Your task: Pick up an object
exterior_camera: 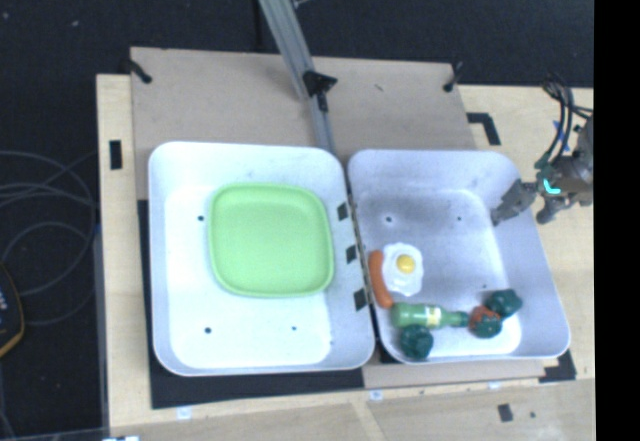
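My gripper (pixel 527 207) hangs over the right rim of the right bin (pixel 450 179), its two dark fingers spread apart and nothing between them. Well below and left of it, on the bin's floor, lie a fried egg toy (pixel 403 267), an orange stick (pixel 377 279) beside the egg, a green bottle (pixel 425 315), a dark green lump (pixel 415 341), and a red and green piece (pixel 487 322) next to another dark green piece (pixel 504 302). None of them touches the gripper.
The left bin (pixel 180 229) holds a light green square plate (pixel 270 239). A grey slanted pole (pixel 285 24) rises from the back between the bins. Cables hang at the right edge near the wrist (pixel 565 124).
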You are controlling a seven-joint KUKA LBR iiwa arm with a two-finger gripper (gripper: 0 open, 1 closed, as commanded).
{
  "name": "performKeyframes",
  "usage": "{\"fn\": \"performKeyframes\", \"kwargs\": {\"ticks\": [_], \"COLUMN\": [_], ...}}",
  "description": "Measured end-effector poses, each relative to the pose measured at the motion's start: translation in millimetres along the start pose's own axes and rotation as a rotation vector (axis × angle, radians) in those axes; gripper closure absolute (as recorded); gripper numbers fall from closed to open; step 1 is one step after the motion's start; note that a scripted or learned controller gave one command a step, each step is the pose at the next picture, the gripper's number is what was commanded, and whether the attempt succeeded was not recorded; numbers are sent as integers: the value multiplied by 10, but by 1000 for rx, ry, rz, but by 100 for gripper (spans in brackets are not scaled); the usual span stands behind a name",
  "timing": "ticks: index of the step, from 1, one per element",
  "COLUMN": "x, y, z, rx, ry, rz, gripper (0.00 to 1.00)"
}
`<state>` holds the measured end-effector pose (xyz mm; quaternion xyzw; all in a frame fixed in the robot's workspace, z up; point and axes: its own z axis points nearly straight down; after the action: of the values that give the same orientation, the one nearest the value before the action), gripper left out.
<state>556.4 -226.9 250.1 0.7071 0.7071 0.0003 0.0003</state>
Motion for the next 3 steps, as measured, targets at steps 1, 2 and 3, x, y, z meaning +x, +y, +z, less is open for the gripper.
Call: {"fn": "performKeyframes", "kwargs": {"ticks": [1, 2, 3], "x": [0, -9, 65], "y": [0, 14, 20], "z": [0, 419, 872], "rx": [0, 4, 4], "ry": [0, 0, 1], "rz": [0, 1, 0], "gripper": [0, 0, 0]}}
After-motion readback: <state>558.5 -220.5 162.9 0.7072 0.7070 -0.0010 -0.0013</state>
